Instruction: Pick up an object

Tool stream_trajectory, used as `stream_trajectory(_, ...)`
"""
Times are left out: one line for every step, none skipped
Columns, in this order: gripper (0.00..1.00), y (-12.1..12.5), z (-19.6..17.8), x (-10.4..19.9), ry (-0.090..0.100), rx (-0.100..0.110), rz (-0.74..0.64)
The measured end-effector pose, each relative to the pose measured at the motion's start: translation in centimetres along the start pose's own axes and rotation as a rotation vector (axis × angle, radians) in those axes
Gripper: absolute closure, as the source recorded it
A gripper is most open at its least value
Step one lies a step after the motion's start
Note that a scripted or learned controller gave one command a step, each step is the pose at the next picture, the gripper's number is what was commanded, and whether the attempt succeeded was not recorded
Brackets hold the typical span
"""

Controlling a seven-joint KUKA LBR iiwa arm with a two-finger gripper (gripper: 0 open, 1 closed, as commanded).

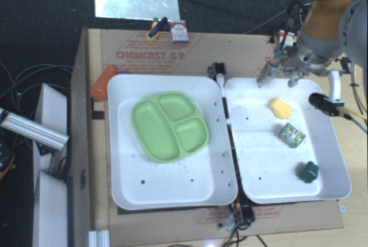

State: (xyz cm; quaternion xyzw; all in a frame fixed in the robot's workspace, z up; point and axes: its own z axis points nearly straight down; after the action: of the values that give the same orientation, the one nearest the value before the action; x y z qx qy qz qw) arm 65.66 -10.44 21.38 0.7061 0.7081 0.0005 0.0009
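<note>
The gripper (280, 75) is hanging over the far edge of the right bin (261, 182), and its two fingers are standing apart, with nothing between them. In this bin three things are lying: a yellow block (280, 108) is sitting just below the gripper, a green and white box (292, 135) is resting near the middle, and a dark green object (307, 172) is sitting near the front corner. The left bin (123, 182) is carrying a light green divided tray (169, 125), which is lying flat.
</note>
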Motion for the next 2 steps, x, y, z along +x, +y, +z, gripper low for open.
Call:
stream_trajectory(0.0, -2.4, -1.6, -1.3, 0.0, 0.0, 0.001)
stream_trajectory(0.0, -5.5, 3.5, -3.8, -0.001, 0.002, 0.002)
